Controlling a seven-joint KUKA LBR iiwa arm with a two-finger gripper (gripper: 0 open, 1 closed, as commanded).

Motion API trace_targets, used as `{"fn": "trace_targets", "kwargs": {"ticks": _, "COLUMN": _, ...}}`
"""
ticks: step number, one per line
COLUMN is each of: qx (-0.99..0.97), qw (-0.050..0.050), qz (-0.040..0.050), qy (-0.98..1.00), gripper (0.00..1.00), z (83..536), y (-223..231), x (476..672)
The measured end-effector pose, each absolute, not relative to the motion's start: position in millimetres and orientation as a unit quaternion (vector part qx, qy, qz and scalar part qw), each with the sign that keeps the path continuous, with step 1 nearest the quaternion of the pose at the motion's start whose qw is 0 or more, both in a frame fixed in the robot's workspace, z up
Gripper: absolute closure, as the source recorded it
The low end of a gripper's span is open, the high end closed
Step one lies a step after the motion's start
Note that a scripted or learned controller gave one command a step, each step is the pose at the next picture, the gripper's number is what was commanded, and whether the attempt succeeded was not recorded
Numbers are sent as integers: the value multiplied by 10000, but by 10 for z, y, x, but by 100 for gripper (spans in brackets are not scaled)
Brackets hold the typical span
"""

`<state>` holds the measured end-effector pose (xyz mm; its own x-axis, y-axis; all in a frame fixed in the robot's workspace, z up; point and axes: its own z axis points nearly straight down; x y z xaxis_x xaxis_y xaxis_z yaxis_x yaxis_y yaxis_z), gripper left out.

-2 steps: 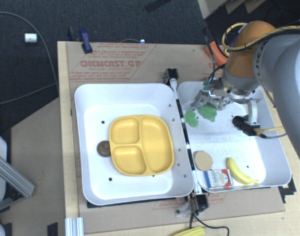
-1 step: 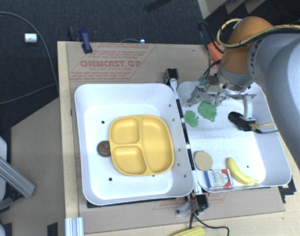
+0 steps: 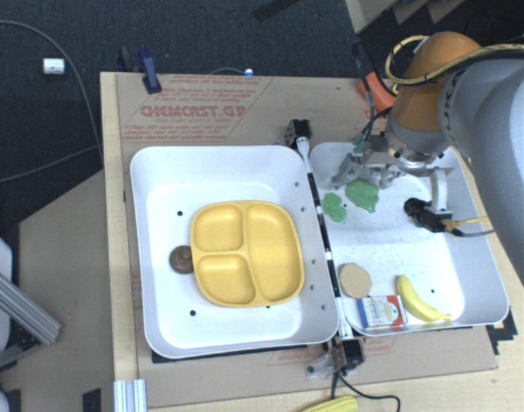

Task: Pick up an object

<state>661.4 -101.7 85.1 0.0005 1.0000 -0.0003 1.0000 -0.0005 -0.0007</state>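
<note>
Reaching into the right bin (image 3: 477,307), my gripper (image 3: 365,174) sits over the green piece (image 3: 362,195); grip state unreadable to me. Next I need a clean lift.

- On the brown cardboard sheet (image 3: 202,106) lying on the desk, near the upper middle of the frame above the left bin, red print reads roughly "CHEMCAST GP"; the last letters are blurred.
- Smaller red lines above and below that word are too fine to read.
- The small carton (image 3: 382,312), lower right of the frame, bears red and blue print that cannot be read.
</note>
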Motion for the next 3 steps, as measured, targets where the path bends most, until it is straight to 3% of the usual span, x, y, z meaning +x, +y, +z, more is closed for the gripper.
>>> {"fn": "trace_targets", "kwargs": {"ticks": 1, "qx": -7068, "qw": -8, "qz": -6, "qy": -7074, "gripper": 0, "z": 849, "y": -1007, "x": 6668}}
{"fn": "trace_targets", "kwargs": {"ticks": 2, "qx": -7073, "qw": 6, "qz": 5, "qy": -7069, "gripper": 0, "z": 849, "y": -1008, "x": 6501}}
{"fn": "trace_targets", "kwargs": {"ticks": 3, "qx": -7067, "qw": -10, "qz": -6, "qy": -7075, "gripper": 0, "z": 851, "y": -1078, "x": 6669}}
